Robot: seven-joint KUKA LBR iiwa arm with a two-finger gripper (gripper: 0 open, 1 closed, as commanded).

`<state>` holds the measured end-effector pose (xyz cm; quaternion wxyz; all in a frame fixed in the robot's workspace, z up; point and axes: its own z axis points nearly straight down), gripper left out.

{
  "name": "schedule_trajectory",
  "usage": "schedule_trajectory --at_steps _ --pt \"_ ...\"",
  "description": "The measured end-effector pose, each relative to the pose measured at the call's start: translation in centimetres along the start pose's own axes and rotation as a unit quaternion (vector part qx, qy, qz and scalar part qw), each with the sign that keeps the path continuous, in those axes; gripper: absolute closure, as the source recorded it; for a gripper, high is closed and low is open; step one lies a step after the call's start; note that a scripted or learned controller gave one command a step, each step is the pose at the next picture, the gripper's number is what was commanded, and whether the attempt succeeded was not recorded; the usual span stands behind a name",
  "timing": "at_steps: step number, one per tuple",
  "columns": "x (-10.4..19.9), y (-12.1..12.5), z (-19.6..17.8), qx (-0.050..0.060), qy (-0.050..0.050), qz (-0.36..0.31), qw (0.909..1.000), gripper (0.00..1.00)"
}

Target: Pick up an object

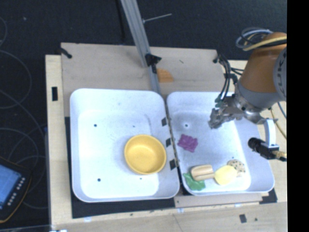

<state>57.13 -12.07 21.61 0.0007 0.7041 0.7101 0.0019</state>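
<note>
Bench (111, 71): pale wood top bearing two shallow white bins side by side.

Arm (263, 76): grey, with an orange band above the wrist, reaching in from the right over the right bin's upper right part.

Gripper (216, 120): dark, pointing down and to the left, over bare floor in the upper right part of the right bin (203, 105). Nothing is seen between its fingers; whether they are spread or closed cannot be told from this view.

Purple piece (188, 142): small, crumpled-looking, lying on the bin floor below and to the left of the gripper, near it but apart.

Tan block (202, 172): short rounded bar, lying crosswise well below the gripper, near the bin's front wall.

Green scrap (192, 181): partly under the tan block's left end, in the front left corner of the right bin.

Yellow lump (225, 175): rounded, just right of the tan block and touching it, almost straight below the gripper.

Speckled round piece (236, 165): pale with dark dots, touching the yellow lump at its upper right.

Left bin (96, 110): well to the left of the gripper, beyond the divider.

Yellow bowl (145, 154): upright, open side up, in the left bin's lower right part, close to the divider.

Metal post (137, 28): grey, slanting up from the bench behind the bins, up and to the left of the gripper.
</note>
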Motion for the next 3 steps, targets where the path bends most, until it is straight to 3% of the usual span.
schedule_trajectory --at_steps 1,3 --pt "4.8 0.6 -1.2 0.0 0.0 0.0 1.0 1.0" --pt "16.3 -1.0 -1.6 0.002 0.0 0.0 1.0 1.0"
